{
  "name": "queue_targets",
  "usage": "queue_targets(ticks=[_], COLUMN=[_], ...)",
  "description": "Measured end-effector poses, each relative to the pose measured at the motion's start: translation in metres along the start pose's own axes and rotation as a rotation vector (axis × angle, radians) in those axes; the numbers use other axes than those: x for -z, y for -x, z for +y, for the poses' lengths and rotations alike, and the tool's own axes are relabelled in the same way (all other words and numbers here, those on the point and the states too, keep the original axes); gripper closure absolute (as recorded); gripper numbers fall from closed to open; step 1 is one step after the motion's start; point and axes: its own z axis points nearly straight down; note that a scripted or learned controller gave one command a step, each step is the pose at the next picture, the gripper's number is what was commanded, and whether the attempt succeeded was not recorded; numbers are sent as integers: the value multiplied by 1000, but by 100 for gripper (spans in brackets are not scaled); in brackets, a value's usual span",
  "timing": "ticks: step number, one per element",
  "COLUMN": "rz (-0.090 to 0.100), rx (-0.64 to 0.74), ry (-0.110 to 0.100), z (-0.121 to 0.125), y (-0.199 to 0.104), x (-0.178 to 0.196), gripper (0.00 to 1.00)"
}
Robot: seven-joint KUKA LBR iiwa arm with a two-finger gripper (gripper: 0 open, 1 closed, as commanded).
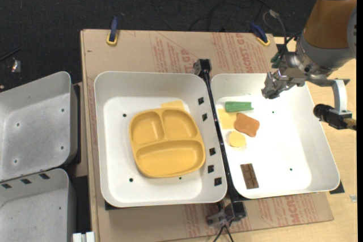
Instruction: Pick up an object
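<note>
In the right bin (295, 144) lie a green stick-shaped piece (238, 105), an orange-brown lump (247, 124), a pale yellow flat piece (227, 120), a small yellow round piece (237, 139) and a brown rectangular block (248, 175). My gripper (272, 89) hangs over the bin's far part, to the right of the green piece and apart from it. Nothing shows between its tips.
The left bin (113, 93) holds a yellow divided tray (167, 141) with a pale yellow piece (173, 105) peeking out behind it. A black divider (212, 133) runs between the bins. Grey lids (34, 122) lie off the bench at left. Blue clamps (113, 31) hold the board's far edge.
</note>
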Motion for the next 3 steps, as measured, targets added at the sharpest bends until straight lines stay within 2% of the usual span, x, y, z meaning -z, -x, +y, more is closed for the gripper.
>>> queue_targets(ticks=[2, 3], rz=[-1, 0], rx=[0, -1], ry=[-1, -3], z=[-8, -14], y=[-109, -163], x=[6, -15], gripper=[100, 100])
